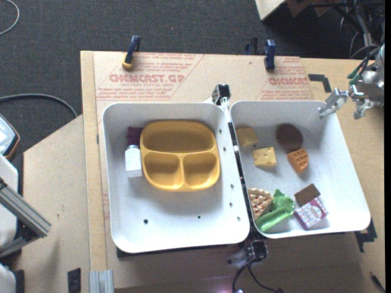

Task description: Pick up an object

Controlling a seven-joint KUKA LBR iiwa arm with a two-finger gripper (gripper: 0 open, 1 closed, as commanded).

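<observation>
The right bin [342, 163] crowds its toys together, so a descent could likely nudge neighbours or catch the rim; open floor lies along its right wall; the left bin [116, 212] holds a yellow divided plate [179, 154]; the gripper [342, 99] hovers over the right bin's top-right corner, nothing in it, its opening unclear; a brown cookie [289, 135] and the waffle [298, 160] lie nearest

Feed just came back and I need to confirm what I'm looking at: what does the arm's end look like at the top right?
The gripper is silvery grey metal with slim fingers, on a pale grey wrist block. A green cable curls beside the wrist. Finer markings are too small to tell.
</observation>
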